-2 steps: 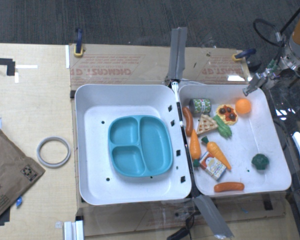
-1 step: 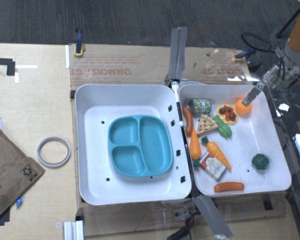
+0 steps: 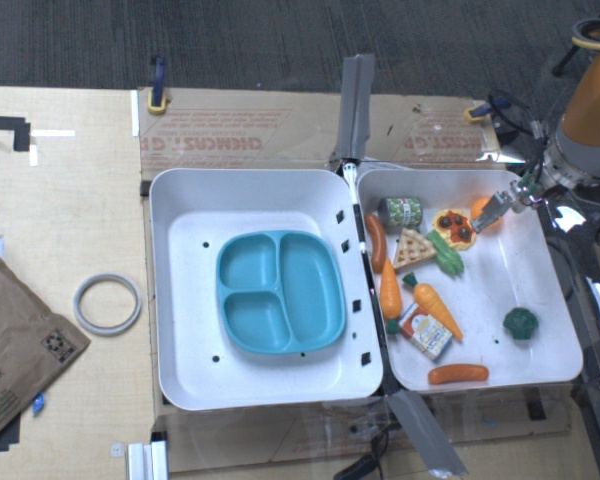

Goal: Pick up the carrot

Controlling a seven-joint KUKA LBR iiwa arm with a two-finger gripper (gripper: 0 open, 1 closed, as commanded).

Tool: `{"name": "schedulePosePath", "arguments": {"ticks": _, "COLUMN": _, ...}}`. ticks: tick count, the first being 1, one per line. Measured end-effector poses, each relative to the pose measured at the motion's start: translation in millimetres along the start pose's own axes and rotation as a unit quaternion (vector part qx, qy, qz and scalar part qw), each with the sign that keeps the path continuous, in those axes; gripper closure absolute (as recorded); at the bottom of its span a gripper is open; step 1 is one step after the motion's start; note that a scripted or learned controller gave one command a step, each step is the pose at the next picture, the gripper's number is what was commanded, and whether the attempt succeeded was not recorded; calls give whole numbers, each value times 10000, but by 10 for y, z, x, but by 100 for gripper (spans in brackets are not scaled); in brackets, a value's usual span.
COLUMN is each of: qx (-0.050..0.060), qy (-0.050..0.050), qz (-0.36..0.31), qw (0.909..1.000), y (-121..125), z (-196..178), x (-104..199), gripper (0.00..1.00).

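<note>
The carrot (image 3: 438,309) is an orange tapered toy lying slantwise in the middle of the right bin (image 3: 555,298), its thick end up-left next to a small green bit. A second orange, carrot-like piece (image 3: 389,290) lies along that bin's left wall. My gripper (image 3: 493,211) hangs over the bin's back right part, above and to the right of the carrot and well apart from it, close to a small orange piece (image 3: 479,206). Nothing shows in its grasp.
Around the carrot lie a small box (image 3: 427,334), a pizza slice (image 3: 412,249), a green pickle (image 3: 448,254), a round topped piece (image 3: 453,226), a green can (image 3: 401,211), two sausages (image 3: 458,373) (image 3: 376,240) and broccoli (image 3: 521,322). The left bin (image 3: 180,268) holds a blue divided plate (image 3: 280,291).
</note>
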State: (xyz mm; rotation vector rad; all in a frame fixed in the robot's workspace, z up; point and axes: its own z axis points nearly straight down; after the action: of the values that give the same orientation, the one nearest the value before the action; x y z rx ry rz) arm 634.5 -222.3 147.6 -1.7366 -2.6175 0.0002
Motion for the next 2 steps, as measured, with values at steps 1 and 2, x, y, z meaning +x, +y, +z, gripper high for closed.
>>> {"name": "schedulePosePath", "arguments": {"ticks": 1, "qx": 18, "qy": 50, "qz": -334, "qw": 9994, "y": 246, "z": 524, "x": -64, "gripper": 0}}
{"name": "schedulePosePath", "arguments": {"ticks": 2, "qx": -1, "qy": 20, "qz": -346, "qw": 9994, "y": 264, "z": 393, "x": -81, "gripper": 100}}
